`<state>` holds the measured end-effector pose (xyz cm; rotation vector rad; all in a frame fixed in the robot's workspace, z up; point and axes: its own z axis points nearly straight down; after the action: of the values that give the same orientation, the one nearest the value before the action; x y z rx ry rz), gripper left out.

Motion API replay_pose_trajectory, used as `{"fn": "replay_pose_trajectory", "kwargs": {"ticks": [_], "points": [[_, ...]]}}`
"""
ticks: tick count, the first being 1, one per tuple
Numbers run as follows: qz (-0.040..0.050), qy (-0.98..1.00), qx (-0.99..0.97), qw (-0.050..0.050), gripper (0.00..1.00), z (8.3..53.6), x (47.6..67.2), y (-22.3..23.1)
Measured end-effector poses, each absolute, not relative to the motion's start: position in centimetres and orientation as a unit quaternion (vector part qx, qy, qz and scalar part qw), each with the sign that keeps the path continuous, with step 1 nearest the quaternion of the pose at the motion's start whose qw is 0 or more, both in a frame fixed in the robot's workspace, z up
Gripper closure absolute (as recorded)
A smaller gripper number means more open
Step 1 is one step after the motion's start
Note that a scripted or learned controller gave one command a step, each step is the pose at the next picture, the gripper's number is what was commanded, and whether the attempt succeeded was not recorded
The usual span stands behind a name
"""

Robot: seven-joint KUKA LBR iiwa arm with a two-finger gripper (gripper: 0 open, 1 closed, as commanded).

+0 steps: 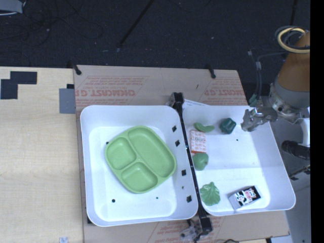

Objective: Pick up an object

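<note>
Left bin (96,135): green divided plate (140,159) seated at centre. Right bin (276,161), left to right: orange-and-white packet (198,141) by divider; green rounded piece (200,160) just below it; pale green curved piece (204,127) above; leafy green item (209,194) near front wall; dark green block (227,125) toward back; black-and-white small box (245,196) at front right. Gripper (250,121) positioned low over back right rim, right of dark green block, apart from it. Arm extended from right, orange band uppermost. Nothing seen between fingers; jaw state cannot be told.

Two white bins sit side by side. The left bin (96,130) holds one green divided plate (140,159). The right bin (263,161), beside it, holds four green items, one orange-printed packet (198,141) and one small black-and-white box (245,196).
</note>
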<state>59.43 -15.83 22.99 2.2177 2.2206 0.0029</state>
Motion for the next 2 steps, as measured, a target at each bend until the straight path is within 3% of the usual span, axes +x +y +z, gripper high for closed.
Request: {"fn": "replay_pose_trajectory", "kwargs": {"ticks": [1, 2], "points": [[0.0002, 0.708, 0.707, 0.000, 1.00, 25.4, 59.5, -15.9], [-0.0004, 0.709, 0.706, -0.002, 1.00, 24.0, 59.4, -10.2]]}}
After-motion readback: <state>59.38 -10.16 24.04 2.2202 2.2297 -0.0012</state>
